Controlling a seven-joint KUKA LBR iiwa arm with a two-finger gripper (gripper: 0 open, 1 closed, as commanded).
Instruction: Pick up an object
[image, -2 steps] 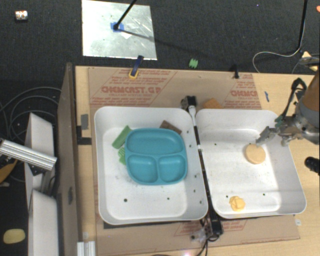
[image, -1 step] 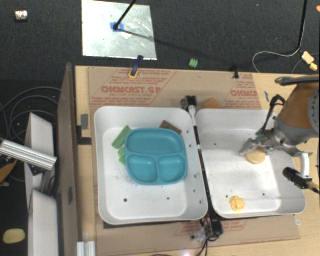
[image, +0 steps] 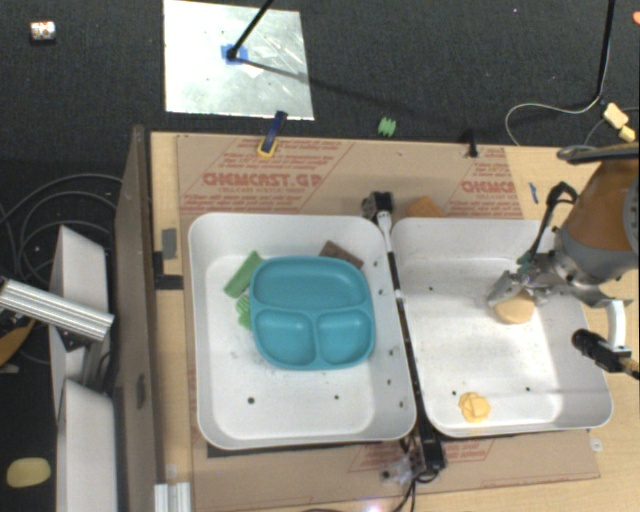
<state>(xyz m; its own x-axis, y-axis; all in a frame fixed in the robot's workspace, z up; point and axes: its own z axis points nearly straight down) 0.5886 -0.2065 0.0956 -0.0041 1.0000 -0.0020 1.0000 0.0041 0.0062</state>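
Right-centre of the frame, inside the right-hand white bin (image: 450, 340): gripper (image: 512, 290) of the grey-and-orange arm (image: 610, 215), lowered close to the bin floor. Open or closed: not to be told from this slanted view, with dark and metallic parts overlapping at the tip.

Directly below the gripper in the frame, touching or all but touching its tip: pale tan rounded piece (image: 516, 312), flat on the bin floor, the likeliest target. No marked long axis, hence no favoured approach angle. Not seen lifted or gripped.

Further down and to the left in the same bin, well apart from the gripper: small yellow lump (image: 474, 406) near the lower wall.

Left-hand white bin (image: 230, 390), centre-left of the frame: blue three-compartment tray (image: 311, 312), with a green piece (image: 241, 274) tucked at its upper-left edge and a brown piece (image: 342, 254) at its upper-right edge. All far from the gripper, across the seam between the bins.

Judged next need: a slight shift downward in the frame to centre over the tan piece.
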